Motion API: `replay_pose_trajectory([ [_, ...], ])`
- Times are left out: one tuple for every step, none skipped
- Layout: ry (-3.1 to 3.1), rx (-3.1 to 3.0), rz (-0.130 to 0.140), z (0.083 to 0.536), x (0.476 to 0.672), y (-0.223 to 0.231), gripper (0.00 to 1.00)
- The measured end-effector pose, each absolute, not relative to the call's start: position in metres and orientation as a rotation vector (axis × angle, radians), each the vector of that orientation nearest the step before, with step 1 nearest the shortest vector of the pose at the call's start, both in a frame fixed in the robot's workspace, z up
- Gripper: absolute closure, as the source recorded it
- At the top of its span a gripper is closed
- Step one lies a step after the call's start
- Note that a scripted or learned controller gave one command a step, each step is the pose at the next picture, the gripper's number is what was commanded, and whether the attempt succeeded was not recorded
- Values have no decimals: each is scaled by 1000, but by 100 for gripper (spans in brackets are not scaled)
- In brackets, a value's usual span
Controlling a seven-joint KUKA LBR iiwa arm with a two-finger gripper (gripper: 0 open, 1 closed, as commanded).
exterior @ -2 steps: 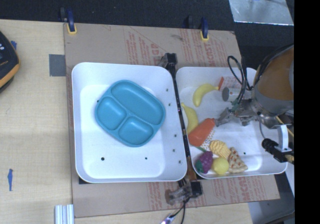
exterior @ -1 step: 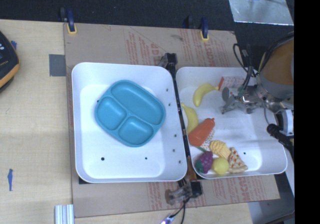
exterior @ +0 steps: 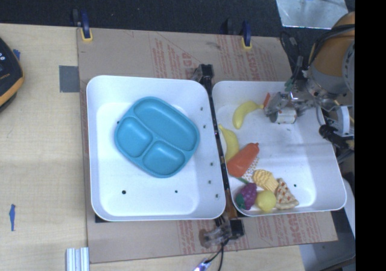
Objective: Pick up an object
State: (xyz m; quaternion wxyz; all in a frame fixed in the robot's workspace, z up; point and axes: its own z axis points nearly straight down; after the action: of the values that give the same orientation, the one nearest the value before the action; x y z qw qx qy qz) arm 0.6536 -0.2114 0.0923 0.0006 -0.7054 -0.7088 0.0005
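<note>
Blue three-section plastic plate [exterior: 157,136] in left bin [exterior: 99,143], glossy curved banana [exterior: 243,112], orange carrot [exterior: 243,159], gripper [exterior: 281,110] above right bin [exterior: 313,161], finger state cannot be told.

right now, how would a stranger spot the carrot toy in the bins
Look in the right white bin, along its left side. The carrot lies slantwise beside the yellow banana, above the purple grapes. It is the one orange-red piece there.

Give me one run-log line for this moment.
gripper: over right bin, upper part | nearest: banana, apart | toy food cluster: bin's lower left | blue tray: left bin
</note>
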Motion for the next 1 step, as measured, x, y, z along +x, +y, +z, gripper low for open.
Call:
replay_pose_trajectory([
  [-2232,-2209,4,103,654,-212,100],
])
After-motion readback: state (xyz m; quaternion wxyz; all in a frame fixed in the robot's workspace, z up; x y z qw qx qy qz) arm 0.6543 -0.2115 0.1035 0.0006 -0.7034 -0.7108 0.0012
